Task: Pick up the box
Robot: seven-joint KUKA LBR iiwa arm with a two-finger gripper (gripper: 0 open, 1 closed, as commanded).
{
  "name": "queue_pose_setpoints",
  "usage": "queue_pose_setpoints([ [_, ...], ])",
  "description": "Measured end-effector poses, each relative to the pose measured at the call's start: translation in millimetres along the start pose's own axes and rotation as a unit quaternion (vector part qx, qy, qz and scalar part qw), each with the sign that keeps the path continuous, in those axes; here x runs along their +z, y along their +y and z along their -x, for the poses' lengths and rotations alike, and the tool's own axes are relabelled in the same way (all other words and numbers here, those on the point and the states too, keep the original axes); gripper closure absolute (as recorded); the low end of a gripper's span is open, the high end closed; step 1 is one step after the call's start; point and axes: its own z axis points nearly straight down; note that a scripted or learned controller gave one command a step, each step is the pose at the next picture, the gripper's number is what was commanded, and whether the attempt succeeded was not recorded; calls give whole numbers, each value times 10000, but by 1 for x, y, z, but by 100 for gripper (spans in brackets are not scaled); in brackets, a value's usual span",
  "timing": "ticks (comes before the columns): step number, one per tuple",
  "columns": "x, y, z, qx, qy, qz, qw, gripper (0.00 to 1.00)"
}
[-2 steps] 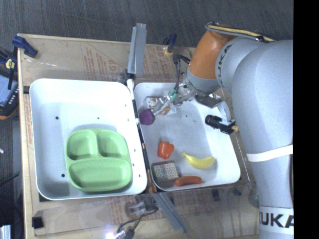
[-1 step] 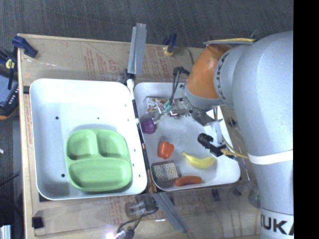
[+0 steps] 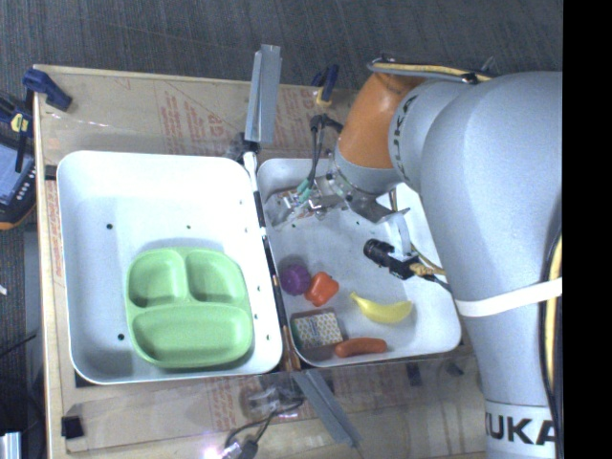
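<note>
Box [image 3: 318, 330] hemmed by sausage [image 3: 360, 347], orange piece [image 3: 322, 288].

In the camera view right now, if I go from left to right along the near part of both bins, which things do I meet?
Green divided tray → purple item → orange item → yellow banana. The box and the red sausage-like item overlap these sideways, so I leave them out.

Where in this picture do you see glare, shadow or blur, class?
Camera view: light glares off the left bin at its rim; the arm casts a shadow over the right bin at its far end; the gripper looks soft and hard to read; the green tray is evenly lit.
</note>
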Motion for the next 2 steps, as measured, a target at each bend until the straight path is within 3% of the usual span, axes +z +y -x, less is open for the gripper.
queue_pose_setpoints([
  [1, 7, 18, -7, 297, -8, -187, 9994, 0],
  [2, -3, 18, -6, 274, -23, -194, 9994, 100],
])
